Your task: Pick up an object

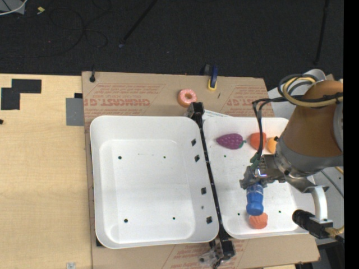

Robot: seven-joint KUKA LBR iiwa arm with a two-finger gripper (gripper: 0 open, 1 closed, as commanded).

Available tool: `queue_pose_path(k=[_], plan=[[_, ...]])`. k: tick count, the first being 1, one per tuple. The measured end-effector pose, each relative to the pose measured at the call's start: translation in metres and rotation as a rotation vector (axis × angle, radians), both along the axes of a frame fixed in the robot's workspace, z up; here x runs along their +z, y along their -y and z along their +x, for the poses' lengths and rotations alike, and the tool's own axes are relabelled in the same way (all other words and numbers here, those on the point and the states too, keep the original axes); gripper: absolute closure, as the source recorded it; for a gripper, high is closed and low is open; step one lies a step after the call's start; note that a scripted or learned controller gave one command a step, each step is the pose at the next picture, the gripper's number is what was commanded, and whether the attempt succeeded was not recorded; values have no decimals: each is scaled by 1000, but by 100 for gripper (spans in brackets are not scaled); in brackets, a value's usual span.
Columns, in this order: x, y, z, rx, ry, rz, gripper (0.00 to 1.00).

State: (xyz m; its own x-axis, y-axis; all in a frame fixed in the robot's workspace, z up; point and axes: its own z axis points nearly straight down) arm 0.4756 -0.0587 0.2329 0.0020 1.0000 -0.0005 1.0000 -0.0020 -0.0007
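Roughly, gripper (255,175): low inside the right bin (235,228), near its middle, directly over the upper end of the blue object (255,199); whether it is spread or pinching, cannot tell, the wrist hides it.
Arm (311,133): comes in over the right bin's right edge, orange band uppermost, cable looped above it.
Blue object: cylinder-like, lying lengthwise toward the bin's near edge, its top end under the gripper. No view of it being pinched, so not counted as held.
Orange-red object (258,221): just beside the blue one's lower end, close to the near edge; touching or a hair apart, cannot say.
Purple object (230,140): toward the far edge of the right bin, apart from the gripper.
Orange object (259,141): near the far edge, beside the purple one, partly hidden by the arm.
Left bin (101,167): shares the divider (203,172) with the right bin.
Pink ring (187,97): on the cardboard (140,100) beyond the bins' far edge.
Task thing, judged: the blue object is the likely target.
Risk 1: a grip on the very end of a round body may slip or swing it out on the lift.
Risk 2: off-centre closing could roll it against the orange-red neighbour and push both toward the near wall.
Risk 3: closing on nothing, lifting bare.
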Motion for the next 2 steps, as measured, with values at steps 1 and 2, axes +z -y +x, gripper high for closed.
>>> queue_pose_path(k=[1,2], plan=[[-5,111,2,-8,-1,-4,100],[-50,46,-1,6,-7,5,100]])
